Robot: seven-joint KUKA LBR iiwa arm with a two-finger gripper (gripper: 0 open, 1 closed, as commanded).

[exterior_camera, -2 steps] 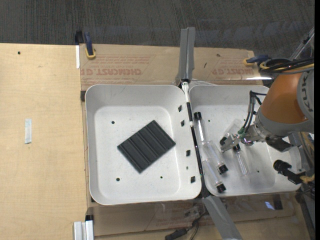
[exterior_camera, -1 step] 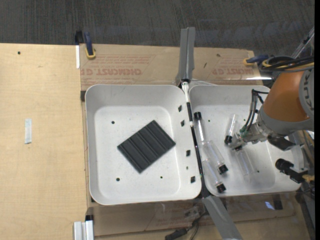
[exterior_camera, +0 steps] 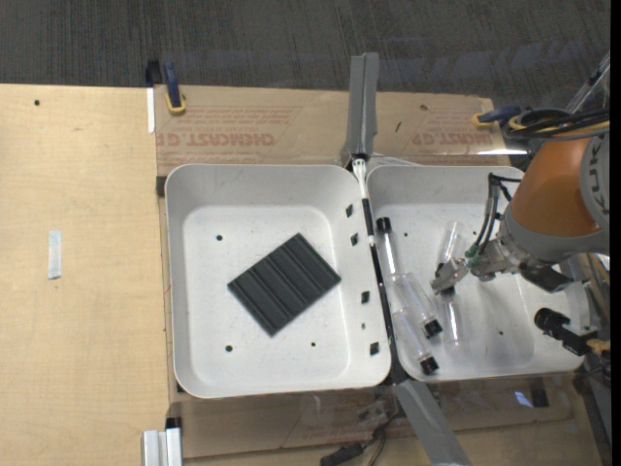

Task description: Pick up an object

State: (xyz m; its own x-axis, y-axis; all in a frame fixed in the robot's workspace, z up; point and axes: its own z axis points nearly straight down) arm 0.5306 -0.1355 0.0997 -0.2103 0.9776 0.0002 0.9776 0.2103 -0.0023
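While the gripper (exterior_camera: 448,282) hangs low over the right bin (exterior_camera: 505,357), nothing can be seen lifted, so the pick looks not yet done. Whether the jaws are released or clenched I cannot tell; the wrist hides them from this slant. Just beside and beneath them lie several clear plastic tubes with dark caps: 1 upright-slanted tube (exterior_camera: 450,246) touching or nearly touching the jaws on the far side, a thicker tube (exterior_camera: 415,304) just to the bin-divider side of them, and a long thin tube (exterior_camera: 384,250) further that way, along the bin's wall. Any of these is the likely target, though which 1 I cannot say. Well apart from the jaws, across the divider, a dark ribbed rectangular pad (exterior_camera: 284,282) lies flat and turned at an angle in the left bin (exterior_camera: 194,357).

What is left, by my judgement: closing on 1 tube, then raising it clear of the bin floor.

As for writing, the cardboard sheet (exterior_camera: 252,134) behind the bins carries red print, seen upside down and seemingly mirrored; it seems to read "CHEMCAST GP", with smaller lines beneath too fine to read. No label is legible on the tubes.
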